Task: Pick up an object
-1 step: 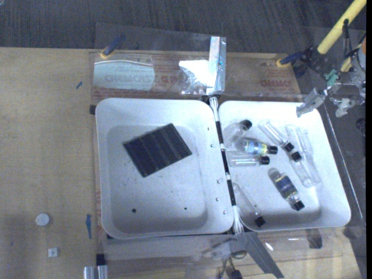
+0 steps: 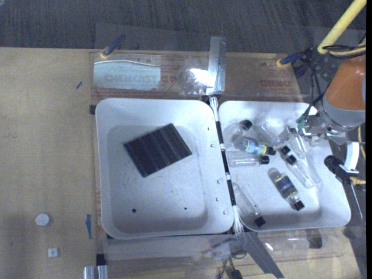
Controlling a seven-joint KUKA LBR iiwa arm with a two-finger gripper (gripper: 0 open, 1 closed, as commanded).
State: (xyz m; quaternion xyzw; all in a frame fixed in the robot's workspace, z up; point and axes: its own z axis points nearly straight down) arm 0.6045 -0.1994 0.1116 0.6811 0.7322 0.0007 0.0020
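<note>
Likely the small clear bottles (image 2: pixel 283 185) scattered in the right bin (image 2: pixel 334 211) are light, hard and slick, best pinched across the body rather than at the dark caps. They look transparent, some with blue-yellow labels; the gripper (image 2: pixel 317 129) hangs over the bin's far right corner, its grip state impossible to tell

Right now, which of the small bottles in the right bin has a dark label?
The bottle lying nearest the bin's front right corner, black cap toward the front. A dark label wraps its middle; the other bottles look clear, and one has a blue and yellow band.
</note>
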